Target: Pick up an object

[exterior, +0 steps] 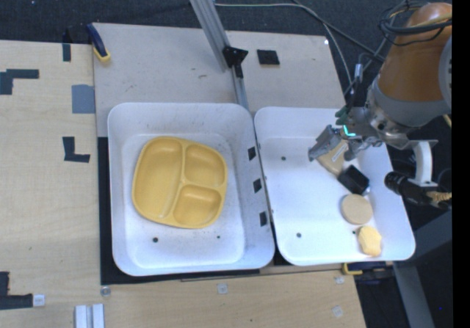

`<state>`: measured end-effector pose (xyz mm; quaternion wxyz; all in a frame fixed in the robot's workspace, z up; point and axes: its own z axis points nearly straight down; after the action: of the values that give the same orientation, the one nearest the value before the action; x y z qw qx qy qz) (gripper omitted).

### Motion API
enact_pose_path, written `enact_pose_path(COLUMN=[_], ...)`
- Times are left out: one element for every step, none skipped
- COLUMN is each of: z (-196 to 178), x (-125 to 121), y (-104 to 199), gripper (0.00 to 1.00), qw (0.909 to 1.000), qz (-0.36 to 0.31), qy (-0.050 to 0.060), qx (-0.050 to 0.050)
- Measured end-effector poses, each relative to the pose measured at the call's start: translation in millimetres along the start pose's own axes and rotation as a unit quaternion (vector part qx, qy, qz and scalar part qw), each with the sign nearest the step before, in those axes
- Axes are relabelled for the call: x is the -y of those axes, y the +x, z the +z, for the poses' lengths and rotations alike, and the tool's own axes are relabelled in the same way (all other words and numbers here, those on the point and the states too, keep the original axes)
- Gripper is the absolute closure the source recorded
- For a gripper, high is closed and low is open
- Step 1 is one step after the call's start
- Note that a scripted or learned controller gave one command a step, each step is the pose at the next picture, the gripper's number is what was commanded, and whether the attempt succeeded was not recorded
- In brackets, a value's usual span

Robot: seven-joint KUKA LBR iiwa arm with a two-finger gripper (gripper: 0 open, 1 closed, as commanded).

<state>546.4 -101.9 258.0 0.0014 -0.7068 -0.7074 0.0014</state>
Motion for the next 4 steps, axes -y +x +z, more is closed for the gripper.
enact_pose_path(z=[-0.8,62.0,106.7,152.4], x=[-0.5,-5.3,-0.8,4.1], y=[0.0,2.1,5.1,0.6], gripper=[0.00,0.00,0.00,0.00], qw=[1.0000,1.0000,1.0000,1.0000], qz=[0.000,0.000,0.000,0.000], qy=[-0.001,0.001,0.001,0.001], qx=[0.000,0.000,0.000,0.000])
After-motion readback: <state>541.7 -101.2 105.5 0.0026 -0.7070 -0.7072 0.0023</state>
